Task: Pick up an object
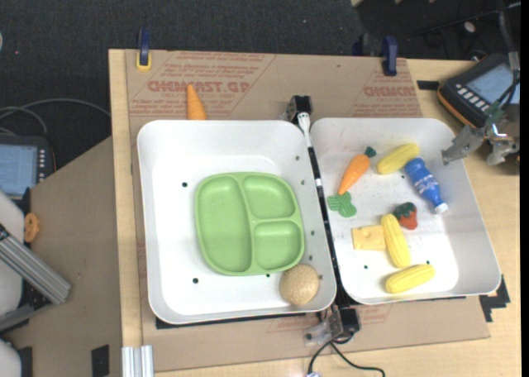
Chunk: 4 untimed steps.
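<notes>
Starting farthest from the gripper (473, 144), the left bin (161, 202) holds a green divided plate (248, 222) with nothing in its compartments, and a tan ball (299, 284) touching the plate's near corner. The right bin (471, 239) sits beneath the gripper's reach and carries the real choices. Well apart from the gripper lie a toy carrot (354, 171) and a green sprig (340, 204), nearer it a cheese wedge (367, 237), two yellow corn cobs low in the bin, and a red fruit (405, 216).

Closest of all are a third yellow cob (397, 158) and the blue bottle (426, 183), which lies on its side. That bottle looks light, stiff and smooth, so probably slippery. It is best taken across its narrow body, not along it.

The gripper hangs at the bin's far-right rim, holding nothing, and I cannot tell whether it stands apart or together.
</notes>
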Motion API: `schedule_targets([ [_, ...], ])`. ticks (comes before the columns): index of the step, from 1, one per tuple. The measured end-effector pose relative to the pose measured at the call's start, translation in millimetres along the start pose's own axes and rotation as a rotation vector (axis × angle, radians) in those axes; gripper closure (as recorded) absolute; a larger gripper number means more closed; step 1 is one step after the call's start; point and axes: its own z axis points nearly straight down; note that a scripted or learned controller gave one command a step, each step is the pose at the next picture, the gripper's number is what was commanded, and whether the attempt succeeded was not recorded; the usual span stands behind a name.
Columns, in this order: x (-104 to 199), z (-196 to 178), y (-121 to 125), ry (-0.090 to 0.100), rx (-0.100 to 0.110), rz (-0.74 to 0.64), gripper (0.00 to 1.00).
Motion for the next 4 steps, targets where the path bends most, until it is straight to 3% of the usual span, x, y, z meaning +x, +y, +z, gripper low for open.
schedule_targets([
  [1,-12.4,77.7,-0.3,0.002,0.006,0.002,0.0],
  [2,17.0,190.6,22.5,0.003,0.005,-0.004,0.0],
  [3,14.3,173.3,23.8,-0.002,-0.003,-0.001,1.0],
  [4,65.8,184.9,-85.6,0.004,0.008,0.002,1.0],
])
